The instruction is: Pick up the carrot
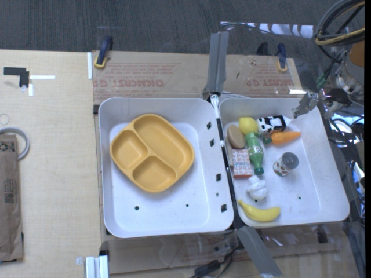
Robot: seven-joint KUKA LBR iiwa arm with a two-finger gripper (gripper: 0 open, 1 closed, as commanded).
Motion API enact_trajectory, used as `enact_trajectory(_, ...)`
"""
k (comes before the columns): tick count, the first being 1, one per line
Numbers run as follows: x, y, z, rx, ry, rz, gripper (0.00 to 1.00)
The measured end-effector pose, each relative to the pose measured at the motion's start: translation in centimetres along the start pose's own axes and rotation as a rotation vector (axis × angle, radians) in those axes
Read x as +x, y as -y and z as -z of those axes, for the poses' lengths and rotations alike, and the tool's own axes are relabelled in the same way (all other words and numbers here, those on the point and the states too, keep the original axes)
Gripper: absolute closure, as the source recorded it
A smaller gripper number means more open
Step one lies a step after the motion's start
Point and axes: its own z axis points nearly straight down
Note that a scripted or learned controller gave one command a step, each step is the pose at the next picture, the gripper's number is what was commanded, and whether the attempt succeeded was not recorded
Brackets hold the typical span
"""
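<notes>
Two shallow white plastic bins sit side by side on the bench. The left bin (116, 213) contains one item: a yellow three-compartment plastic plate (152, 152), lying flat toward the bin's far-left area with all three compartments bare. The right bin (324, 196) contains a cluster of small objects along its left half. At the far end of that cluster lies a yellow lemon-shaped toy (247, 125), with a black-and-white patterned object (271, 123) just beside it on the right. The orange carrot with a green stub end (282, 136) lies on its side directly in front of the black-and-white object, its tip pointing right. A brown oval potato-like piece (235, 136) lies left of a green plastic bottle (254, 152), which lies lengthwise along the bin. A red-and-white small carton (240, 162) sits beside the bottle's near half. A small round can with a grey lid (286, 163) stands apart to the right. Nearer the front lie a white crumpled-looking lump (257, 188) and a yellow plastic banana (259, 212). The arm's gripper (306, 104) hangs at the far right corner of the right bin, above the rim and apart from the carrot; whether its jaws are wide or narrow cannot be told.
</notes>
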Motion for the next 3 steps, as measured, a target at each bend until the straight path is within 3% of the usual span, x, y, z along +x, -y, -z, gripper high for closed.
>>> enact_trajectory(1,-1.25,-1.9,-2.54,0.001,0.0,-0.041,0.0)
enact_trajectory(3,-1.25,-1.9,-2.54,0.001,0.0,-0.041,0.0)
